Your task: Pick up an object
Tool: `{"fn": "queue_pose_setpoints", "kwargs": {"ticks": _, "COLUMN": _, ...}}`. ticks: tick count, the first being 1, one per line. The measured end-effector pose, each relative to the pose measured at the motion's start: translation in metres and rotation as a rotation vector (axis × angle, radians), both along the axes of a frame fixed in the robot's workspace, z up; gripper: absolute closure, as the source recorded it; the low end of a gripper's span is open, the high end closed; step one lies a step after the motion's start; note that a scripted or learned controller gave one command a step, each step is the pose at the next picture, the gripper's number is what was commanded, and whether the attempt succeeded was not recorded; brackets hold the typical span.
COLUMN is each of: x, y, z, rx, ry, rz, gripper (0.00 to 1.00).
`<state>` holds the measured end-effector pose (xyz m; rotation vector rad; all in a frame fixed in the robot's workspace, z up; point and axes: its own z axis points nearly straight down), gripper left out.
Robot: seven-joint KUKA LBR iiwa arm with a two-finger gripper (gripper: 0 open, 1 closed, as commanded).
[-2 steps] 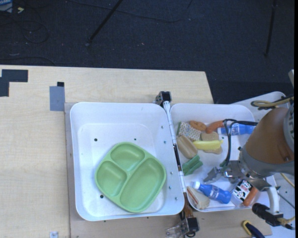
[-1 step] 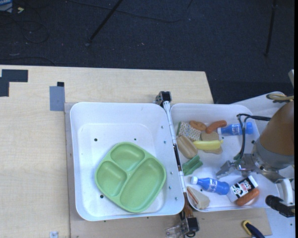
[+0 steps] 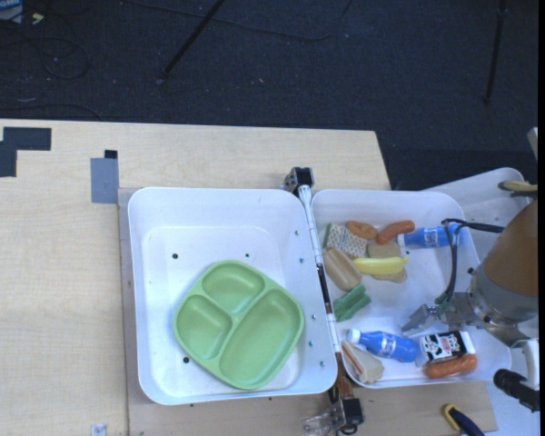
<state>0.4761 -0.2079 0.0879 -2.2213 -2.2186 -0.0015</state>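
Reaching in from the right, the pincer [image 3: 424,317] hangs apart over the right bin [image 3: 418,205].

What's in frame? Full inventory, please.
bins: 2, white, side by side on the bench
plate: 1, green, three sections, left bin
bottles: 2, blue, right bin, one near front, one at back
banana: 1, yellow, right bin, middle
sausages: 2, orange-red, right bin, one front right, one at back
carton: 1, black and white, right bin, front right
bench: 1, tan
arm: 1, grey and orange, over right bin
gripper: 1, grey, low in right bin
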Motion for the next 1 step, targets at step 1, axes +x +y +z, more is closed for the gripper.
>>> {"fn": "queue_pose_setpoints", "kwargs": {"ticks": 1, "x": -0.0001, "y": -0.0056, "z": 0.1599, "rx": -0.002, "ry": 0.002, "rz": 0.002, "gripper": 0.00}}
